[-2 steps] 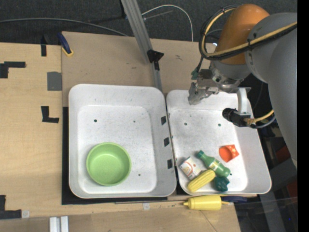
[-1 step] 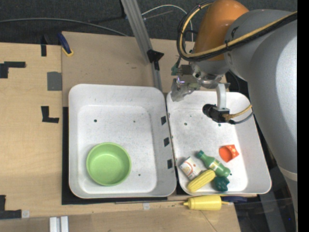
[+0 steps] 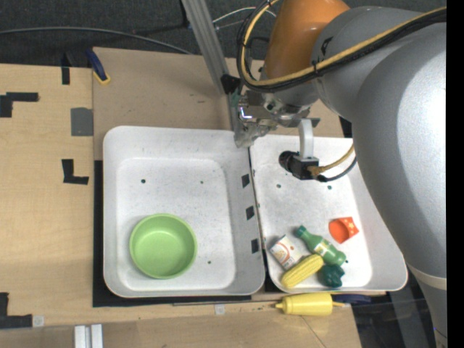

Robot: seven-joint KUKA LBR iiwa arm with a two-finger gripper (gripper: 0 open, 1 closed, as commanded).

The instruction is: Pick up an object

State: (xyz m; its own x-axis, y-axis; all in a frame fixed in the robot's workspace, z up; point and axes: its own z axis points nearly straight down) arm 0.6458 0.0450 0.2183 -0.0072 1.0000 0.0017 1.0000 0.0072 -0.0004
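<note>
Pincer [image 3: 245,133] hung over far rim between bins, grip state unclear. Green bowl [image 3: 163,245] sat in left bin [image 3: 116,151]; toy corn [image 3: 301,270] in right.

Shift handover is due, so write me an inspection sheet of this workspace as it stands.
Surface: tan wooden bench bearing two shallow white plastic bins, left bin and right bin.
Job's things: in the right bin, a small orange block, a green toy bottle, a yellow toy corn cob, a small white and red can, a dark green piece.
Clutter: round light green bowl in the left bin; yellow toy bottle on the bench before the right bin.
Grippers: hand at the far edge between the bins, holding nothing visible.
Cables: black and yellow cables looped along the arm.
Surroundings: black tape marks on the bench.
</note>
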